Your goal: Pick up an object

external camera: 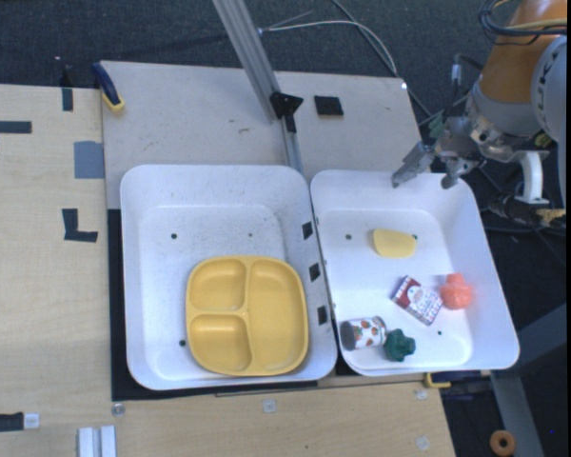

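The right bin [476, 227] holds a pale yellow lump [394, 243], a red and white packet [418, 300], an orange-red ball [456, 292], a small can lying on its side [363, 333] and a green piece [399, 347] beside it. My gripper [427, 170] hangs over the bin's far right corner, above and behind the yellow lump. Its two fingers are spread apart with nothing between them.
The left bin [147, 198] carries a yellow divided plate [246, 314] in its near half. A slanted metal pole [247, 41] rises behind the bins. Cables trail on the dark floor at the right, beside the arm.
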